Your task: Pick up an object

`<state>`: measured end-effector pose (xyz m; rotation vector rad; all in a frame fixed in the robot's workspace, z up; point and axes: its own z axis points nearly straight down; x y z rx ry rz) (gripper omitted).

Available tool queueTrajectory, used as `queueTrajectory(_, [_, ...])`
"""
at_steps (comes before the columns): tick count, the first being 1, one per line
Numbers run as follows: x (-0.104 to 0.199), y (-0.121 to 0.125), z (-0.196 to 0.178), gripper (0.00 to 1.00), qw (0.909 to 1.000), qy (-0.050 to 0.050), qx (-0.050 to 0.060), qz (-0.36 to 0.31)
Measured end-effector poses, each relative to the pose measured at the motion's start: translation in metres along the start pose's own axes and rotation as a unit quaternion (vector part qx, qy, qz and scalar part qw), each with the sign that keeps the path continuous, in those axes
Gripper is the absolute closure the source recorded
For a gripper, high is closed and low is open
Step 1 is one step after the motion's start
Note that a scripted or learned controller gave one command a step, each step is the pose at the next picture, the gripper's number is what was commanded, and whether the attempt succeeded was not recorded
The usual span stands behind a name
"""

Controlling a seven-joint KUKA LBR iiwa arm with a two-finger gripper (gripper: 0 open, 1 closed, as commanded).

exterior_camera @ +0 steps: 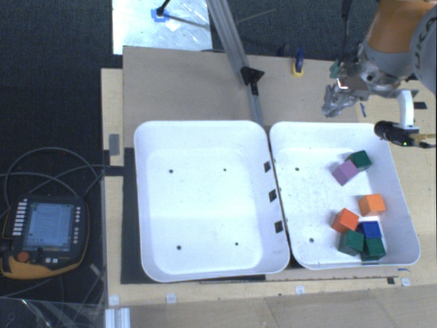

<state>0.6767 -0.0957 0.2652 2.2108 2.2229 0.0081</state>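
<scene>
The right bin (pixel 300 251) holds several small blocks. A green block (pixel 359 160) touches a purple block (pixel 345 172) near the back right. Toward the front right lie two orange blocks (pixel 372 204) (pixel 345 220), a blue block (pixel 371 229) and dark green blocks (pixel 354 241). My gripper (pixel 336 104) hangs above the bench just behind the right bin's back rim, apart from all the blocks, and nothing shows between its fingers.
The left bin (pixel 147 251) stands beside the right one, divided by a shared rim with black clips. A grey pole (pixel 229 29) slants across the back of the bench. A teach pendant (pixel 44 234) with cables lies on the floor at the left.
</scene>
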Motion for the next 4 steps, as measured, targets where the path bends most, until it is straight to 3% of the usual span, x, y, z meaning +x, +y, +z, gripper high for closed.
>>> queueTrajectory(4, [0.193, -0.109, 0.030, 1.00, 1.0000, 0.002, 0.005, -0.003])
